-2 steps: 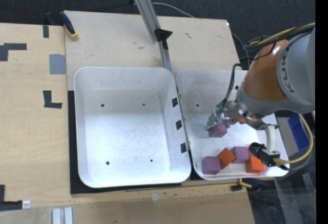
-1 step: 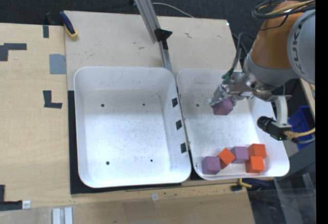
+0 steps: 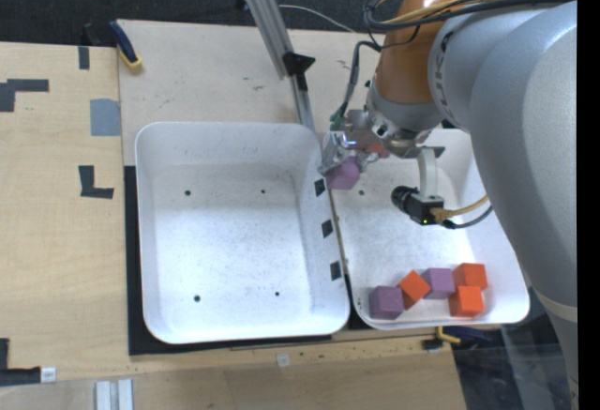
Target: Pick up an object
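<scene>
A purple block (image 3: pixel 344 175) hangs just under my gripper (image 3: pixel 338 159), above the divide between the two bins, held between the fingers. The gripper sits at the far left edge of the right bin (image 3: pixel 375 230). Several more blocks lie in that bin's near corner: a purple block (image 3: pixel 385 301), an orange block (image 3: pixel 413 286), a second purple block (image 3: pixel 440 281) and two orange blocks (image 3: pixel 469 290).
The left bin (image 3: pixel 225 230) lies beside the right one. A slanted metal pole (image 3: pixel 272 23) runs down to the bins' far edge. A black cable end (image 3: pixel 417 204) dangles over the right bin. My large grey arm covers the right side.
</scene>
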Controlling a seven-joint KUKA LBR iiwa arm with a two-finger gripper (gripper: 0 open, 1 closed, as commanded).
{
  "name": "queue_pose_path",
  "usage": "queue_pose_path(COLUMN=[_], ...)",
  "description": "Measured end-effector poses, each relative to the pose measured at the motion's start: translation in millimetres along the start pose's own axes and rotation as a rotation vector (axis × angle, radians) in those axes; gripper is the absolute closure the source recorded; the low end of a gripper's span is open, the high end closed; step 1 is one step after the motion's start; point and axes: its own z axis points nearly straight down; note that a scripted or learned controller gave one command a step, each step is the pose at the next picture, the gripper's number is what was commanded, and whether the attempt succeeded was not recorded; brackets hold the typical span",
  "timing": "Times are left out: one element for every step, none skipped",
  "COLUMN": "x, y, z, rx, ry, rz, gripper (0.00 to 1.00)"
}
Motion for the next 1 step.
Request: queue_pose_path(x=[77.8], y=[21.8], z=[-2.8], rx=[-0.001], ry=[0.001], rz=[0.0], gripper=[1.0])
